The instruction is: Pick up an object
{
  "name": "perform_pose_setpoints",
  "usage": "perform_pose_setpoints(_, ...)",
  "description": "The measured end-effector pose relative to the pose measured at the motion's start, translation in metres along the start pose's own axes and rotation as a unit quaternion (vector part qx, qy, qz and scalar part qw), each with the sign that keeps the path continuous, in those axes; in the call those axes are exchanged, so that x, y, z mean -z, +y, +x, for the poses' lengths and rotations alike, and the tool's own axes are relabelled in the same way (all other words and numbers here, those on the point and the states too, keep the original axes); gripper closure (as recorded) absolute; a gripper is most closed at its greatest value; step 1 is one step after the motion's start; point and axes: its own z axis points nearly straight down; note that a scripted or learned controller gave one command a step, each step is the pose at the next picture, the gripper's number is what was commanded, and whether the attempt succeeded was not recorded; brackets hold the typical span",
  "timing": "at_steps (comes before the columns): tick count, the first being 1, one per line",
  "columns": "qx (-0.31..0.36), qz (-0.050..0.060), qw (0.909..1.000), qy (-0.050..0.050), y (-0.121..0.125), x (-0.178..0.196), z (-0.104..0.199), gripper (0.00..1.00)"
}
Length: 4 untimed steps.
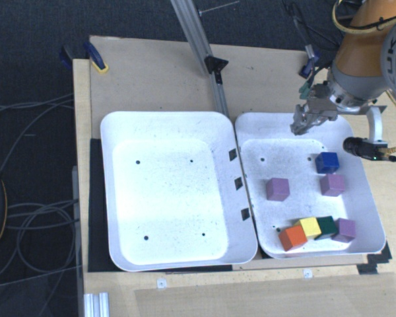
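The right bin holds several small blocks. A blue block lies near its far right, with a purple block just in front of it. Another purple block sits near the bin's middle. Along the front edge an orange block, a yellow block, a green block and a purple block form a row. My gripper hangs over the bin's far edge, left of and behind the blue block, with nothing visible between its fingers.
The left bin lies beside the right one, joined by black clips. A slanted metal pole crosses the bench behind the bins. A black fixture sticks out at the right bin's right rim.
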Motion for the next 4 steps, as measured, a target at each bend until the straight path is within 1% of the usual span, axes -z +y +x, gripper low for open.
perform_pose_setpoints(1,0.001,-0.001,1.0,0.0,-0.014,0.017,0.049,1.0)
perform_pose_setpoints(3,0.002,0.0,1.0,0.001,-0.039,0.029,0.167,1.0)
perform_pose_setpoints(4,0.001,0.0,1.0,0.0,-0.059,0.039,0.211,1.0)
